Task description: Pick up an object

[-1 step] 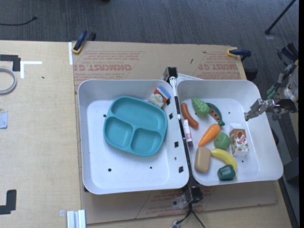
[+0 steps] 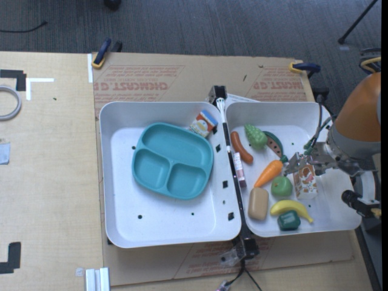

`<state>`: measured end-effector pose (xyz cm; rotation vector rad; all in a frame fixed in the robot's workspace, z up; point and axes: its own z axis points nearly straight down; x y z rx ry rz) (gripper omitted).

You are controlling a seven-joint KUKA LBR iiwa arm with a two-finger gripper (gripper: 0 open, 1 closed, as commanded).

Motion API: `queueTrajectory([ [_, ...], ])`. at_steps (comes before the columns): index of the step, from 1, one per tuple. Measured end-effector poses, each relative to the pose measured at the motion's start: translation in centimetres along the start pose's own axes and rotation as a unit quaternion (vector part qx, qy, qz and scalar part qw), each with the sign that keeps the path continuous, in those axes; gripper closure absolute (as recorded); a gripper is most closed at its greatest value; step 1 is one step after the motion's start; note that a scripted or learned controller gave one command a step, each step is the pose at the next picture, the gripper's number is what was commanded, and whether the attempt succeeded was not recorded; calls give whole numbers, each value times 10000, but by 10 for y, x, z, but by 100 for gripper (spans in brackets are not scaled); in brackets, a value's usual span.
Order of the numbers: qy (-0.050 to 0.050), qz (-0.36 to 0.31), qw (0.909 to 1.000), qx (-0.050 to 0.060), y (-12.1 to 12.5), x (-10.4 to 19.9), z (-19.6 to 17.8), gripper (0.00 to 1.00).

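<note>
The right bin [image 2: 339,220] holds several toy foods. An orange carrot [image 2: 268,173] lies slantwise beside a green apple [image 2: 281,187]. Below them are a yellow banana [image 2: 291,209], a small green block [image 2: 288,222] and a tan bread piece [image 2: 259,203]. A red sausage [image 2: 240,148] and a green leafy vegetable [image 2: 256,136] lie toward the bin's far left. My gripper [image 2: 298,162] hangs low over the bin's middle right, just above a small white and red carton [image 2: 307,182] and right of the carrot's tip.
The left bin [image 2: 121,180] bears a teal divided plate [image 2: 173,160] and a small packet [image 2: 203,125] in its far right corner. A dark divider with clamps [image 2: 233,168] runs between the bins. The arm's grey and orange body [image 2: 364,120] overhangs the right bin's right edge.
</note>
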<state>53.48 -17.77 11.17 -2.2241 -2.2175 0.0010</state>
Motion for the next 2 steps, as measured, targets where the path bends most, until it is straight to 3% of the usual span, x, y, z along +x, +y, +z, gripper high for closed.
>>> queueTrajectory([
  [1,-5,18,10000,-4,0,0,-9,100],
  [2,-6,-16,10000,-8,-42,63,-128,100],
])
